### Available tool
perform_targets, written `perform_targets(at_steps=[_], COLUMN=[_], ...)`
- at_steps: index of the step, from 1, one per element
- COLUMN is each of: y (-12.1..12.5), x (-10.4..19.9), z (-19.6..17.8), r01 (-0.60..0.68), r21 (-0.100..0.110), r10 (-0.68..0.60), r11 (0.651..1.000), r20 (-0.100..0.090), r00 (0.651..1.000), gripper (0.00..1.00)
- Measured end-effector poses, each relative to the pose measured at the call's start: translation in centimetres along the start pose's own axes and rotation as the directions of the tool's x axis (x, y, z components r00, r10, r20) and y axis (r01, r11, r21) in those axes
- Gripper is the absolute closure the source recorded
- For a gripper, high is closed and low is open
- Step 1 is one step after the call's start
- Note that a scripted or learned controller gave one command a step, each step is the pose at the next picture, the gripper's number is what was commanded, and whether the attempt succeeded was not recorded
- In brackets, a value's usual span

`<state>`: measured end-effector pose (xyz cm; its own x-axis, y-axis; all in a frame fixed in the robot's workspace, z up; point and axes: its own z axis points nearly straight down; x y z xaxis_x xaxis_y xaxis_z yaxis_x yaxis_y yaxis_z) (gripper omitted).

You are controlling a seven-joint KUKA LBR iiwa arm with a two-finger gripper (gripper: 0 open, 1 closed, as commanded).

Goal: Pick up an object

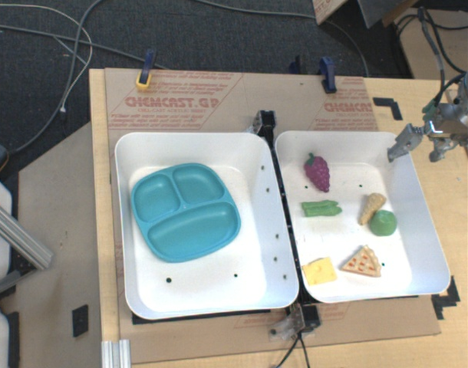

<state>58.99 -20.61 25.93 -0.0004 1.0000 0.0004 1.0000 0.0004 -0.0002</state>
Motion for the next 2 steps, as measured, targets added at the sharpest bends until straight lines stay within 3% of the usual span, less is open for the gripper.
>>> perform_targets(at_steps=[2], y=[0.4], x=[-0.3], z=[8.7], r01=[-0.001], r21=[0.005], r10=[0.001], r11=[1.000], r20=[-0.002], r00=[1.000], gripper=[0.00])
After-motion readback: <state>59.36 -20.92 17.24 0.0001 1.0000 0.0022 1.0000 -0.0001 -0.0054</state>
